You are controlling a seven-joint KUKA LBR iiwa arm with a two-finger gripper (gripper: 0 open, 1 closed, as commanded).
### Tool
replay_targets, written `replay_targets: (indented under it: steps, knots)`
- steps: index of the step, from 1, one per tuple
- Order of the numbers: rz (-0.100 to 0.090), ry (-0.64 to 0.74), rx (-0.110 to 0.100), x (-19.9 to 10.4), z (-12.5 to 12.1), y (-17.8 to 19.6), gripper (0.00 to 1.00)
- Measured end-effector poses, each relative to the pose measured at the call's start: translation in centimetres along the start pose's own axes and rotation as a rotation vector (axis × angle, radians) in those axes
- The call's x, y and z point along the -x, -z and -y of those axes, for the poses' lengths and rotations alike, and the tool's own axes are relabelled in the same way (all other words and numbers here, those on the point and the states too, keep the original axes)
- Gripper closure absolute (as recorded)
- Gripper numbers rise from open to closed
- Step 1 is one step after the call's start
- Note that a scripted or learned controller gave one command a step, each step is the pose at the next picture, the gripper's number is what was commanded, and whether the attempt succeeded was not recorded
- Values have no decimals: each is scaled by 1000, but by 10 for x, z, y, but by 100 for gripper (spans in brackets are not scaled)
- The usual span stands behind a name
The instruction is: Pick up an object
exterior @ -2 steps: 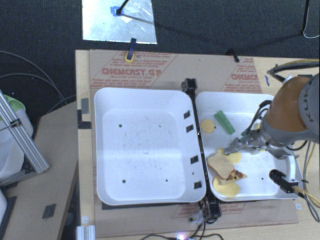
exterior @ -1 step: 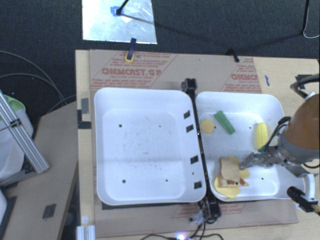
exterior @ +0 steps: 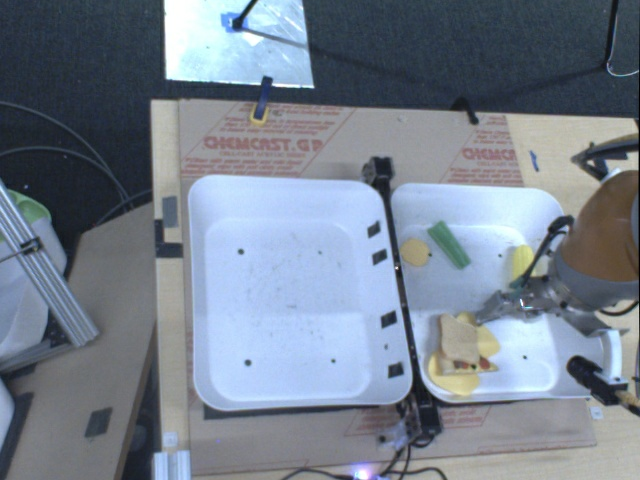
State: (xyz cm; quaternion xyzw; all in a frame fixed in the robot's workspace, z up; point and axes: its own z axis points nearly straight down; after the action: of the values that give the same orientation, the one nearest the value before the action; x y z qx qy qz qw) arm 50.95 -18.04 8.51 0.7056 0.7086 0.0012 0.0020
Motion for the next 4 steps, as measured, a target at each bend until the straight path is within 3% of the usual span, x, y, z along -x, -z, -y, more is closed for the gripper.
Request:
replay_targets:
  steps: [1,2,3,4]
  knots:
    - [6,1,17,0,19,243,0]
    - [-7,0,-17,-53,25,42,0]
    - [0,4,3,-60,-73,-3,0]
    - [-4,1,-4,-112,25,104,0]
